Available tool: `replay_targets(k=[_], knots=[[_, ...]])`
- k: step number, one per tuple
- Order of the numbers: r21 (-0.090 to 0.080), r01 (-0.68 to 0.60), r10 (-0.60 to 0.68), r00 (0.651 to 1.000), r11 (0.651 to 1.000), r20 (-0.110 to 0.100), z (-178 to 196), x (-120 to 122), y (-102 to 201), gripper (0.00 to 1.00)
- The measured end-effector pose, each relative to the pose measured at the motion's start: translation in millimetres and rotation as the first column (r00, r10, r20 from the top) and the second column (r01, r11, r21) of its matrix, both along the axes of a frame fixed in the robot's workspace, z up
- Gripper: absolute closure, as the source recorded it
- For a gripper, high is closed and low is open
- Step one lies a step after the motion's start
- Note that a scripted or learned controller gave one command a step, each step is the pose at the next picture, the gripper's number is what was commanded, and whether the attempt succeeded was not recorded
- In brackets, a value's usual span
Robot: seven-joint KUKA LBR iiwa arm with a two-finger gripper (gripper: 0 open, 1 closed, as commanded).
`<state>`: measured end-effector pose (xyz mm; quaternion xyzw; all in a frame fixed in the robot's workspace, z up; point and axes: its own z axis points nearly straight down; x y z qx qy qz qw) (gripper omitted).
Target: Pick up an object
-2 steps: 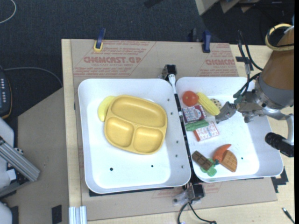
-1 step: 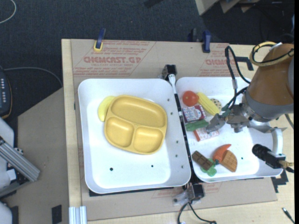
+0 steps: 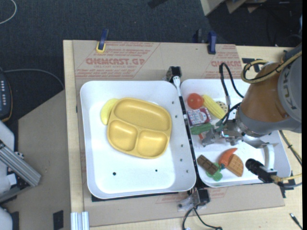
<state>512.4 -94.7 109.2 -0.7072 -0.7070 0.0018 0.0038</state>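
pincer (image 3: 207,137) low in right bin (image 3: 283,164) — amid toys

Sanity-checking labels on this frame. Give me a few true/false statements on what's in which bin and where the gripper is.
1. The yellow divided tray lies in the left bin. True.
2. The red tomato sits in the left bin. False: it is in the right bin, near its far edge.
3. The gripper is over the right bin. True.
4. The yellow corn cob lies beside the tomato. True.
5. The brown chocolate bar rests on the divided tray. False: it lies on the right bin's floor, near its front edge.
6. The divided tray has one compartment. False: it has three.
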Motion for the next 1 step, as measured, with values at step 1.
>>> replay_targets(k=[1], knots=[[-0.001, 0.0, 0.0, 1.0, 1.0, 0.004, -25.7, -0.5, 0.7, 0.0]])
